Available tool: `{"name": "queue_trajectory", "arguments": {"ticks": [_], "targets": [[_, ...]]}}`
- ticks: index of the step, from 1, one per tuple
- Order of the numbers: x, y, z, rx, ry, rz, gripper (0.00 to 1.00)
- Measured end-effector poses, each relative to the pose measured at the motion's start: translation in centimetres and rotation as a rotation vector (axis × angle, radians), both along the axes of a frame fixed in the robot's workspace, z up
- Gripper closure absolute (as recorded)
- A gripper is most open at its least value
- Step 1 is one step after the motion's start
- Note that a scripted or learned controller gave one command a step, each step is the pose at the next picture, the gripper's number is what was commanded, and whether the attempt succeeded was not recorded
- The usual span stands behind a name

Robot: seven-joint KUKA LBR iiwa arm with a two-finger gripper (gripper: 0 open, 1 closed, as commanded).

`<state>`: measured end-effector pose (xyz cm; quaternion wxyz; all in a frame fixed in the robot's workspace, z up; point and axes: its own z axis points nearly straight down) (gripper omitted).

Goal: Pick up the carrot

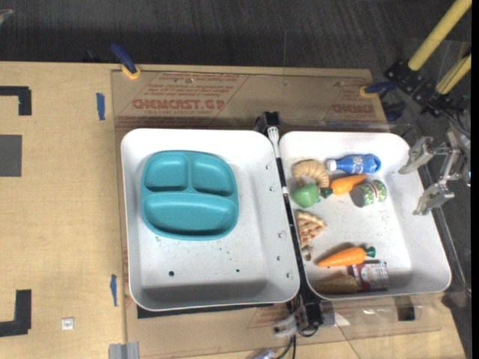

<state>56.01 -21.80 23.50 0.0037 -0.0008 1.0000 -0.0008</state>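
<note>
Two orange carrots lie in the right bin (430, 253). One carrot (343, 257) with a green top rests near the front, just above a bottle. A shorter carrot (347, 185) sits mid-bin between a blue bottle and a green round item. My gripper (420, 180) hovers at the bin's right rim, to the right of both carrots and apart from them. It is open, its two fingers spread with nothing between them.
Around the carrots lie a blue bottle (354, 163), a croissant (310, 172), a green fruit (305, 196), a dark green can (369, 193), a pizza slice (308, 226) and a sauce bottle (367, 276). A teal divided plate (190, 194) sits in the left bin (224, 275).
</note>
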Motion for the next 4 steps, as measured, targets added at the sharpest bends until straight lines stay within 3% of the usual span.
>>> {"name": "queue_trajectory", "arguments": {"ticks": [1, 2, 3, 4], "targets": [[-3.4, 2.5, -13.7, -0.002, -0.005, -0.068, 0.0], [-7.2, 10.5, -14.3, -0.005, -0.019, 0.195, 0.0], [1.7, 10.4, -14.5, 0.0, -0.011, 0.078, 0.0], [-4.0, 11.5, -14.4, 0.0, -0.006, 0.054, 0.0]]}}
